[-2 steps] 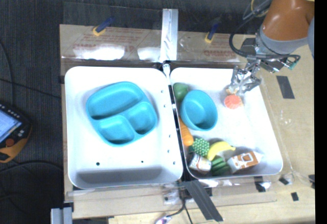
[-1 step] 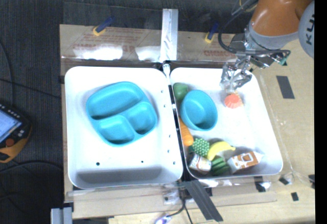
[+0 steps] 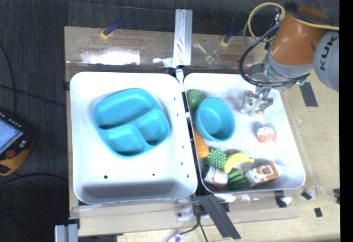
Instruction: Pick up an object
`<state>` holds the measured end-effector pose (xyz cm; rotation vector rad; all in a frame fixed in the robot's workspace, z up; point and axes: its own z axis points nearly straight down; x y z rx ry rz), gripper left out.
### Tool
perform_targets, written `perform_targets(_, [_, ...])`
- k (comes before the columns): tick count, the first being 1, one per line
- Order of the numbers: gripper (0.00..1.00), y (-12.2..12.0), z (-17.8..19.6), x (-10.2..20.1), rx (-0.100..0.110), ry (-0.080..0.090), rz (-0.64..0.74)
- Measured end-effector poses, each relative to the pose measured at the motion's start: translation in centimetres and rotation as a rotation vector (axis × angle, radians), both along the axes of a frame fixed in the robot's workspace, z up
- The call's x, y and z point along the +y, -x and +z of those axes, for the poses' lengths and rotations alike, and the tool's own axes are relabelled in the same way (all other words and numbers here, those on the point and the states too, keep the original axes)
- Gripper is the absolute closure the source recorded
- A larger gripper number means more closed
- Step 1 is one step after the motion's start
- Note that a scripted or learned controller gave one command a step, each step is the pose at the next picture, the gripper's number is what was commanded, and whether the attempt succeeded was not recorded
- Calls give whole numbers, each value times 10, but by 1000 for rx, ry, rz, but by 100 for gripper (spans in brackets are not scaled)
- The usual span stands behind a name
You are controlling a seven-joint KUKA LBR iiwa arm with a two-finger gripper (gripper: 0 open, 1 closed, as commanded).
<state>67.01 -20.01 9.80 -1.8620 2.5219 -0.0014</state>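
Clutter sits at the near end of the right bin [image 3: 292, 141]: a small carton [image 3: 263, 173] with orange print, a banana [image 3: 238, 160], something dark green [image 3: 237, 179] tucked under the banana, a green bumpy item [image 3: 217, 158], and a small jar-like thing [image 3: 215, 177] at the near-left corner. All bunched together, touching or nearly so. An orange carrot-like piece [image 3: 201, 145] lies along the bin's left wall, just beyond that pile.

Mid-bin: a cupcake-shaped toy [image 3: 265, 134], white with a pink base, sits alone near the right wall, apart from the rest. A blue bowl [image 3: 214, 118] stands upright left of it, with a green object [image 3: 194, 97] touching its far-left rim.

Left bin [image 3: 83, 141] holds a blue divided tray [image 3: 131, 121] with three compartments, lying slightly rotated, roughly centred.

Far end of right bin: pincer [image 3: 256, 103] is low over the bin floor, between the bowl and the right wall, just beyond the cupcake toy. Fingers point down; cannot tell how far apart they are, too small and reflective. Nothing visibly between them. No object is lifted; all rest in the bins.

Arm [image 3: 295, 42] with orange band comes in from the right, cables [image 3: 259, 23] looped over it. Desk [image 3: 322, 141] is light wood, with clear sheeting [image 3: 127, 42] taped beyond the bins, blue and yellow clips [image 3: 112, 27] on it.
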Motion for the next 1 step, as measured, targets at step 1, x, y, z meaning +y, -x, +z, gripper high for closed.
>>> perform_targets(1, [100,0,97,16,-1,-2,-113])
